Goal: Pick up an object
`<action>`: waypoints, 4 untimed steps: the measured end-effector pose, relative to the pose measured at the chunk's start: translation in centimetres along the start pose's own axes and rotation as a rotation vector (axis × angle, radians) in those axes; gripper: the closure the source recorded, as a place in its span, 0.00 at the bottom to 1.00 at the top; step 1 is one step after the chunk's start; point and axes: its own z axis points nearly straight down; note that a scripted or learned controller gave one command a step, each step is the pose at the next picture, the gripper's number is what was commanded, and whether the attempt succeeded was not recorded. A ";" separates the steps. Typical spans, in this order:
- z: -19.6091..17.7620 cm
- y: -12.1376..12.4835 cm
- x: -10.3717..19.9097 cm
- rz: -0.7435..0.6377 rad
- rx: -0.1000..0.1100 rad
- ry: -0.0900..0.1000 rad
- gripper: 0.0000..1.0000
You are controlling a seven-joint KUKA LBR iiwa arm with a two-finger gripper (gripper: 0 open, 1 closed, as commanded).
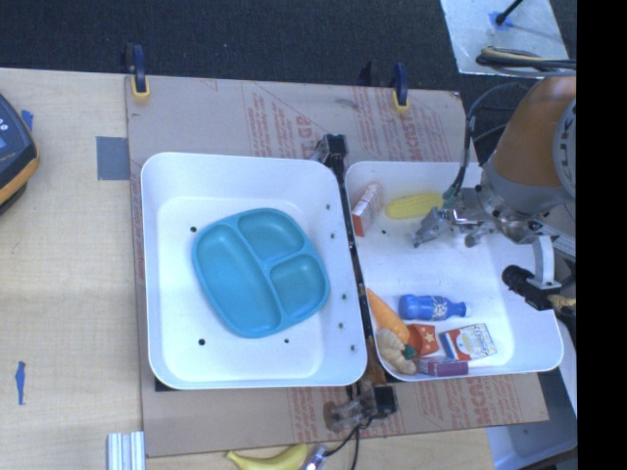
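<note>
1. Yellow and curved, a banana (266, 455) lies on the table (69, 292) at the near edge.
2. In the right bin's (524, 346) near corner we see a purple marker (443, 367), a glossy red-and-white carton (456, 342), a tapered orange carrot (385, 313) and a small blue bottle (432, 307), clustered together.
3. The left bin (167, 262) holds a smooth blue divided plate (261, 271).
4. Farther back lies a knobbly yellow corn cob (413, 205), just beside the gripper (431, 229), on its far side and apart from it.
5. Whether its fingers are spread or closed, we cannot tell; nothing is visibly between them.
</note>
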 end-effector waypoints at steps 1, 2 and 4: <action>3.2 5.8 3.4 0.000 0.000 0.000 0.00; 3.2 6.4 2.5 0.002 0.003 0.001 0.00; 3.0 6.5 5.1 0.004 0.000 -0.007 0.00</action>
